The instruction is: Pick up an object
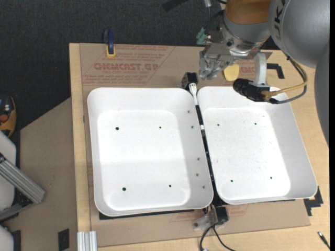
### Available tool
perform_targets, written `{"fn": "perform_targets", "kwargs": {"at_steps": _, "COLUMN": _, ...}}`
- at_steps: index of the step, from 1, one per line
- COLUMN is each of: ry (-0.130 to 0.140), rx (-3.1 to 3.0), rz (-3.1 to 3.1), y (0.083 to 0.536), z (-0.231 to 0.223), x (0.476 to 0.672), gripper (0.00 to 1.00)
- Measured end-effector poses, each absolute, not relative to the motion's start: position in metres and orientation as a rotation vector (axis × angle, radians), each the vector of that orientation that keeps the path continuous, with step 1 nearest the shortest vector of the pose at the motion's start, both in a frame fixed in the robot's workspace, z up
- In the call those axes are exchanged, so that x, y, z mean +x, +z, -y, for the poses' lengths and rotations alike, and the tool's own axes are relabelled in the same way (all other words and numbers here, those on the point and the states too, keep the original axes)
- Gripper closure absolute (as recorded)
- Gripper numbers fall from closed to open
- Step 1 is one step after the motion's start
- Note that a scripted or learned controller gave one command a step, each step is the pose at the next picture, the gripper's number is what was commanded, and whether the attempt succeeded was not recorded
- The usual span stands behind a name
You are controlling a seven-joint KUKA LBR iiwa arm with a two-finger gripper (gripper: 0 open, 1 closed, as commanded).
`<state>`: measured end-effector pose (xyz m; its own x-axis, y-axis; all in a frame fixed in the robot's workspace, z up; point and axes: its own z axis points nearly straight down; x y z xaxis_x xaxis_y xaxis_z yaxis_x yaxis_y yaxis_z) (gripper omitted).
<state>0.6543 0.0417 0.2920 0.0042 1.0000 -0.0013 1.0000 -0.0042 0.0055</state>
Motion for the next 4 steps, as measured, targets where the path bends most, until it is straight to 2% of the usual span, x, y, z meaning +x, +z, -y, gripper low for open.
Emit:
{"fn": "perform_targets", "kwargs": {"at_steps": 1, "ry": -0.003, "rx": 2.23, "rz": -2.2, "y": 0.311, "z": 0.09, "x": 0.643, "gripper": 1.0}}
{"fn": "perform_targets", "kwargs": {"at_steps": 2, "ry": -0.005, "rx": 2.221, "rz": -2.229, "y": 0.255, "z": 0.046, "x": 0.667, "gripper": 1.0}}
{"fn": "perform_targets", "kwargs": {"at_steps": 3, "ry": 0.006, "rx": 2.216, "rz": -2.222, "y": 0.292, "z": 0.03, "x": 0.651, "gripper": 1.0}}
{"fn": "perform_targets", "kwargs": {"at_steps": 4, "ry": 0.002, "rx": 2.22, "rz": -2.223, "y": 0.32, "z": 0.021, "x": 0.619, "gripper": 1.0}}
